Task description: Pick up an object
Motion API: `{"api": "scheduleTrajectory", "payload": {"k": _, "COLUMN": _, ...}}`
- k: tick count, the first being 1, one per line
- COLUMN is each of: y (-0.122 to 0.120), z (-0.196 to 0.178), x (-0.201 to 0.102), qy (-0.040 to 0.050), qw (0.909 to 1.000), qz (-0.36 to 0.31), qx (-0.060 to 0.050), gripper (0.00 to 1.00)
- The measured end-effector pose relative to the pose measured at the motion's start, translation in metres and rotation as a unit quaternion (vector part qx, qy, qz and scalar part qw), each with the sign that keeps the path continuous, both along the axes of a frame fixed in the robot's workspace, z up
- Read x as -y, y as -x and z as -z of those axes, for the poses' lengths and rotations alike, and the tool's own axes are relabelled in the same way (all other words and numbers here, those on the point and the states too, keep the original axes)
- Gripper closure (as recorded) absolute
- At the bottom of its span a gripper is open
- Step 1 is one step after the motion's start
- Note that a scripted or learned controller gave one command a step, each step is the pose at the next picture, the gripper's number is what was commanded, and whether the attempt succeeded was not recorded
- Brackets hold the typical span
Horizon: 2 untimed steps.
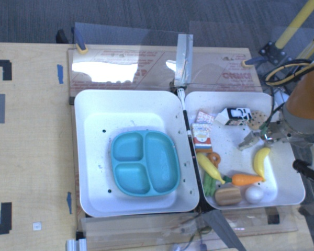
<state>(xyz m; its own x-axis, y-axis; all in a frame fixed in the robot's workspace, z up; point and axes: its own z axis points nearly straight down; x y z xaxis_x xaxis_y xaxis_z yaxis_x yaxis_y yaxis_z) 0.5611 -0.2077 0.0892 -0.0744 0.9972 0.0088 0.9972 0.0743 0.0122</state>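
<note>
My gripper (249,141) hangs over the right bin (293,195), near the middle of its right half, reaching in from the right under the orange-banded wrist (307,101). Just below it lies a yellow banana (260,161). Nothing shows held in it. Along the bin's front lie an orange carrot (246,180), a white egg (254,194) and a brown bread piece (228,195). A small red and white carton (202,131) stands near the bin's left wall, and a black and white object (238,114) lies at the back.
The left bin (89,140) holds a blue divided plate (145,162). More toys crowd the right bin's front left: a yellow corn-like piece (209,166), an orange ring (214,157) and a green item (209,184). A speckled tan disc (257,120) lies behind the gripper.
</note>
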Motion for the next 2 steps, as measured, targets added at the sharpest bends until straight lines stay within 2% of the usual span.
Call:
{"api": "scheduleTrajectory", "payload": {"k": 1, "y": 0.056, "z": 0.002, "x": -0.008, "qy": 0.0043, "qw": 1.0000, "qz": 0.003, "qx": -0.003, "gripper": 0.00}}
{"api": "scheduleTrajectory", "payload": {"k": 2, "y": 0.045, "z": 0.002, "x": -0.050, "qy": 0.0053, "qw": 0.9998, "qz": 0.018, "qx": -0.002, "gripper": 0.00}}
